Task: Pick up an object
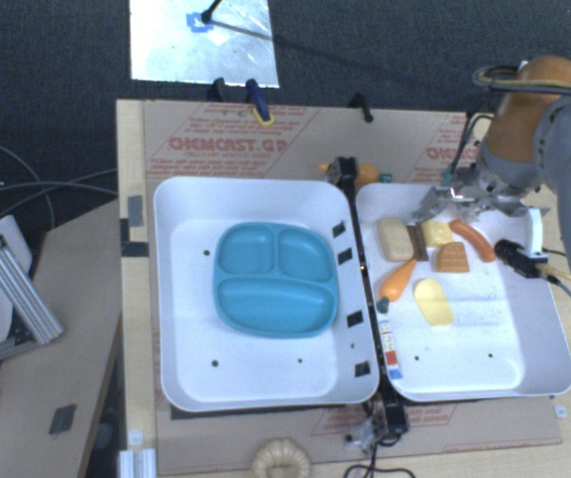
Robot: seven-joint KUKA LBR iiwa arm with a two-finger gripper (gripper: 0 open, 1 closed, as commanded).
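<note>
We find the pincer [451, 199] above the right bin's [484, 366] far edge; its opening we cannot tell. Nearby lie a sausage [471, 239], bread [396, 238] and carrot [398, 280], crowded together.

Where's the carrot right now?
The carrot lies in the right bin, near its left wall, just below the pale bread piece and up-left of the yellow piece.

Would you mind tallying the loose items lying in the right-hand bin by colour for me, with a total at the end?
Orange: 2, the carrot and the sausage
Yellow: 2, the pale yellow piece and a small yellow piece
Beige: 1, the bread-like block
Tan-brown: 1, the toast-like slice
Dark brown: 1, the thin strip
Total: 7
</note>
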